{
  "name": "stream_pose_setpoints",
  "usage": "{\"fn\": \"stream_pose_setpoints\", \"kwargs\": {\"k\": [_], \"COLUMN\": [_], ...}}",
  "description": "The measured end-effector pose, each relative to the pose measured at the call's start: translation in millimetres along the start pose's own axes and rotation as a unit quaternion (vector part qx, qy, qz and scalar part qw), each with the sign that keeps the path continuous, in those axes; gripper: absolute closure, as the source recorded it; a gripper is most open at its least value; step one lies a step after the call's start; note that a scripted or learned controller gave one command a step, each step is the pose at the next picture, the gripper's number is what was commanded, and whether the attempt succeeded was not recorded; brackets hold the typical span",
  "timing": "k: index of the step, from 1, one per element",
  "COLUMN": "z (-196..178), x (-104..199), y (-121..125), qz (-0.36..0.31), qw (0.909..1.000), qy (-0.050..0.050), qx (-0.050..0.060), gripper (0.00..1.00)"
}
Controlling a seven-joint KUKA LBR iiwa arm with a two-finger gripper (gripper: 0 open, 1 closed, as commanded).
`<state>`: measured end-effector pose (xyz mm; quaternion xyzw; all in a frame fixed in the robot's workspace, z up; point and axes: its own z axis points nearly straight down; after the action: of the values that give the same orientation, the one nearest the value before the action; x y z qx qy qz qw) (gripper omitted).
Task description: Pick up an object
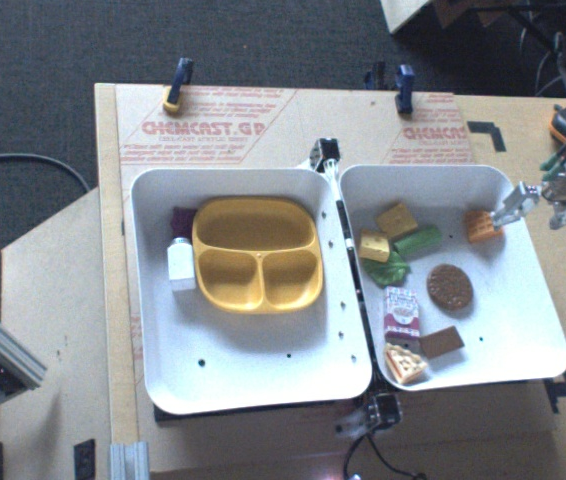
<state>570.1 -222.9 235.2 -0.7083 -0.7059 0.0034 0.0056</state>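
- As seen from above, the hand point(519, 204) is found at the right bin's point(548, 313) far right rim, whether spread or pressed together cannot be told.
- An orange block point(479, 226) is seen just left of it, slightly nearer, inside the bin.
- No object is seen gripped.

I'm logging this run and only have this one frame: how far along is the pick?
Done: the gripper has reached the right white bin's far right side. In hand: its fingers sit right beside the small orange block, which lies on the bin floor, not visibly gripped. Left: closing on it and lifting.
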Motion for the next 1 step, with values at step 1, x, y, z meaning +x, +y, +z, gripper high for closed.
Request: {"fn": "stream_pose_setpoints", "kwargs": {"k": [1], "z": [-7.4], "x": [0.5], "y": [2.7], "qz": [-0.002], "qw": [1.0], "qy": [-0.002], "qx": [-0.007], "gripper": [0.0]}}
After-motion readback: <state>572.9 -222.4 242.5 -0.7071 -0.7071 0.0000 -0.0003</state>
